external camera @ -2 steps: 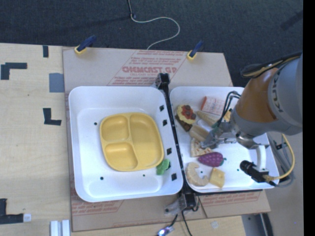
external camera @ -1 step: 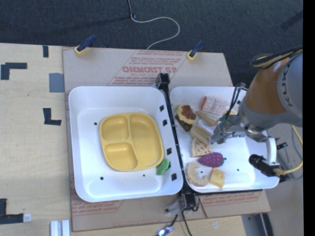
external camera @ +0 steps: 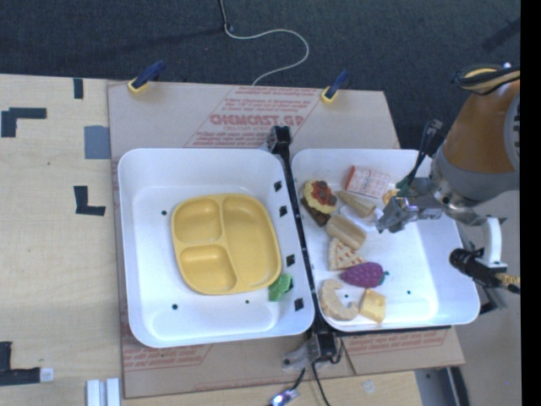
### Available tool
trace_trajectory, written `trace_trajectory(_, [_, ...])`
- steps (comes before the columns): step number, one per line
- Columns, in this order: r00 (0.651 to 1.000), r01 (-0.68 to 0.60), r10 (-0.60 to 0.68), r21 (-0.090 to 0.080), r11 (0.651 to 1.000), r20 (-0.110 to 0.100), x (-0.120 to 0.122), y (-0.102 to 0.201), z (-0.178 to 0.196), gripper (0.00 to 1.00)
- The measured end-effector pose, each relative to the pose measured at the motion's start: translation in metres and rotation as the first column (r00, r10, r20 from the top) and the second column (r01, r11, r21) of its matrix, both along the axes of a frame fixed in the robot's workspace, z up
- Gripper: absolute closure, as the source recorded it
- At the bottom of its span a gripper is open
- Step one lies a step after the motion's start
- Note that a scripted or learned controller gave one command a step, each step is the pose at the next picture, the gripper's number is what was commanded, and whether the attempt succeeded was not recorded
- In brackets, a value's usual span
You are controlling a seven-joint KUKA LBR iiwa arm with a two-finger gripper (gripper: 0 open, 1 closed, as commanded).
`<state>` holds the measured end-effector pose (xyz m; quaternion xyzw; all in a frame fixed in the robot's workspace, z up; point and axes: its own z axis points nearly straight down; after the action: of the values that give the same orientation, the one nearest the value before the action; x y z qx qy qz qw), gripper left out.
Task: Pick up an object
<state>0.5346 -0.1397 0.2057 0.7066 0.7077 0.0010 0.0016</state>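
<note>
The right bin holds several toy foods: a burger-like piece, a pink-and-white box, a tan wedge, a beige block, a waffle slice, purple grapes, a bagel-like ring and a yellow cheese cube. My gripper hangs over the right bin's upper middle, just right of the tan wedge. Nothing shows between its fingers.
The left bin carries a yellow divided plate and a small green piece by its right wall. A black divider clamp sits between the bins. The arm fills the right side above the bin.
</note>
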Motion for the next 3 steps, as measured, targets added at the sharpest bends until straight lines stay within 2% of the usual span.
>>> trace_trajectory(1, [1.000,0.000,0.000,0.001,1.000,-0.003,0.000,0.001,0.019,1.00])
trace_trajectory(2, [1.000,-0.004,0.004,0.002,1.000,-0.004,0.036,0.033,0.010,1.00])
trace_trajectory(3, [1.000,-0.005,0.005,0.002,1.000,-0.002,0.076,0.066,0.022,1.00])
